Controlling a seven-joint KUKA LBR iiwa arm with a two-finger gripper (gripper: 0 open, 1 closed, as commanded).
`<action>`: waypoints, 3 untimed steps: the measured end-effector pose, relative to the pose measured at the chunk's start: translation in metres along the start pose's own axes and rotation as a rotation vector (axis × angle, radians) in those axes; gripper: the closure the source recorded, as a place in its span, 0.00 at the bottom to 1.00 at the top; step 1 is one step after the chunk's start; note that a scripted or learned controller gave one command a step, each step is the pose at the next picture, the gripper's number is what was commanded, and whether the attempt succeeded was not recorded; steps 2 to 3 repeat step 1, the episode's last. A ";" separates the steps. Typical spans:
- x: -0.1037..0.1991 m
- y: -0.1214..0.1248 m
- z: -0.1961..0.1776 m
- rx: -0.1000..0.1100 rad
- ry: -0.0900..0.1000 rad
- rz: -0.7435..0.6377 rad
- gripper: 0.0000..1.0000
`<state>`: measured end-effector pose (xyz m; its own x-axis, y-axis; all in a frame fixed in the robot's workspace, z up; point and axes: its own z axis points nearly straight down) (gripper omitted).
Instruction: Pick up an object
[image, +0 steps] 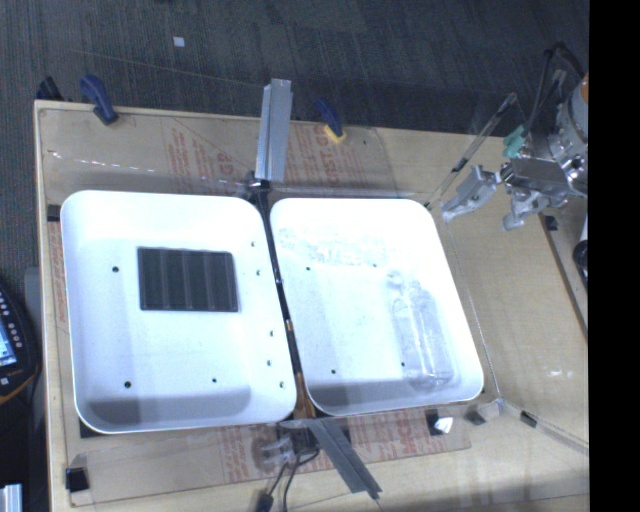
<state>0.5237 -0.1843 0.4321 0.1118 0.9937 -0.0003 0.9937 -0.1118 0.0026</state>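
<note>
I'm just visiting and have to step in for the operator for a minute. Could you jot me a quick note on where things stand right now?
Gripper: off to the right of the bins, beyond the right bin's far corner, above the bench; nothing seen in it.
Clear plastic bottle: lying in the right bin, near its right wall.
Dark ribbed rectangle: flat in the left bin.
Done: nothing picked up yet.
Left: bring the gripper over a bin, grasp one object, probably the bottle, and lift.

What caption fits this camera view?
Two-finger gripper hovers right of two white bins: clear plastic bottle in right bin, dark ribbed rectangular pad in left.
</note>
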 end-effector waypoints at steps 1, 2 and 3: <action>-0.001 0.006 0.086 0.005 0.000 -0.068 0.00; -0.001 0.006 0.086 0.005 0.000 -0.068 0.00; -0.001 0.006 0.086 0.005 0.000 -0.068 0.00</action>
